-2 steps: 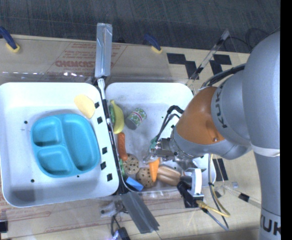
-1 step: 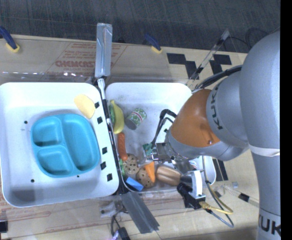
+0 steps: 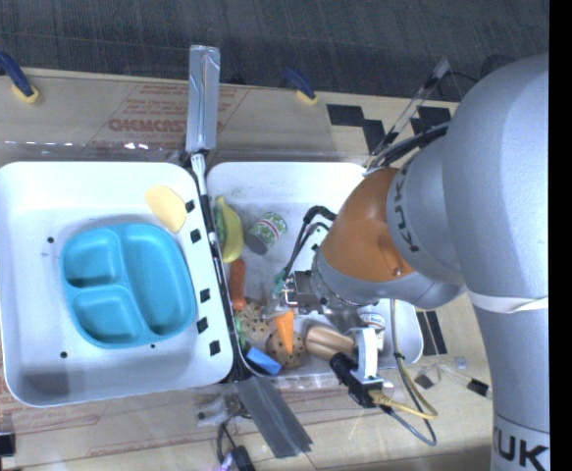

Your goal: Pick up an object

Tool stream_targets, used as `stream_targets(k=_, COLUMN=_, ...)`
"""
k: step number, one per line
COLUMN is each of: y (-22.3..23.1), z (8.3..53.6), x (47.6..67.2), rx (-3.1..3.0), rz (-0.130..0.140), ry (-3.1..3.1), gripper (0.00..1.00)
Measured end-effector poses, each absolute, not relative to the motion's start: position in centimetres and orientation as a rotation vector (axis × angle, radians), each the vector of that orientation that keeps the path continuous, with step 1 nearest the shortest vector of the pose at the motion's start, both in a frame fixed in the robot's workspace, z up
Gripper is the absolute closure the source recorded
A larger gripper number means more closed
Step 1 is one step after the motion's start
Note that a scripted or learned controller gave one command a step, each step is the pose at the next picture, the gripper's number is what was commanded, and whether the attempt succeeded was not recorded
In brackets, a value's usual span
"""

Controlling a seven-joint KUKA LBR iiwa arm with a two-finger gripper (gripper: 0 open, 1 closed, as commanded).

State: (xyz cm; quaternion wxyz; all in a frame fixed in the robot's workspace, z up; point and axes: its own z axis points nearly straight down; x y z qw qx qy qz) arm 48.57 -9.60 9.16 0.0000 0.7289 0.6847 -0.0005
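Observation:
The right bin holds a pile of small objects. A yellow-green banana-like piece lies along its left wall, with a small striped can beside it. Lower down sit a thin orange stick, a speckled brown cookie, an orange carrot-like piece, a tan wooden cylinder and a blue block. My gripper reaches down into this bin just above the carrot piece and the cookie. The orange-banded wrist hides the bin's right half.
The left bin holds a blue divided plate and a pale yellow piece at its upper right corner. A grey metal bar stands above the divider between the bins. Cables trail near the right bin's lower right corner.

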Motion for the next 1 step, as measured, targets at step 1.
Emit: stream_targets(k=1, y=-6.94, z=19.51, x=56.02, rx=2.367, rz=0.008, ry=2.062, gripper=1.00)
